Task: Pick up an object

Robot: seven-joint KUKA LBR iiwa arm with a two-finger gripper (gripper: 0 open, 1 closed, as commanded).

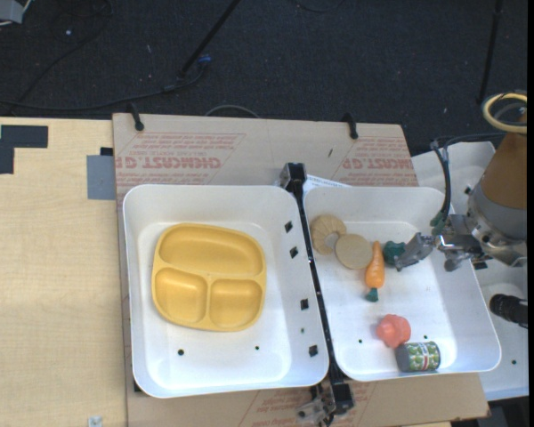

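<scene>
In the right bin (463, 327) we see several small things, any of which could be the one to pick up. Nearest the gripper (408, 253) lies an orange carrot-shaped toy (375, 267), standing roughly lengthwise from upper to lower in the frame, with a small dark green tip at its lower end. It lies just to the left of the gripper, near it, and we cannot tell whether the two touch. Just left of the carrot, two tan round wooden pieces (340, 240) sit against each other near the bin's upper left part, the lower one touching or almost touching the carrot.

The gripper sits at mid-height in the right bin, pointing toward the left of the frame, a teal-green piece at its tip. We cannot tell whether it is spread or pressed together, and nothing shows clearly between its tips.

Lower in the same bin, well apart from the gripper, lies a pink-red lumpy toy (393, 329), and just below and right of it a green can (418, 356) on its side.

The left bin (142, 238) holds a yellow divided plate (209, 276) with three compartments. The arm (507, 185) comes in from the right edge of the frame.
</scene>
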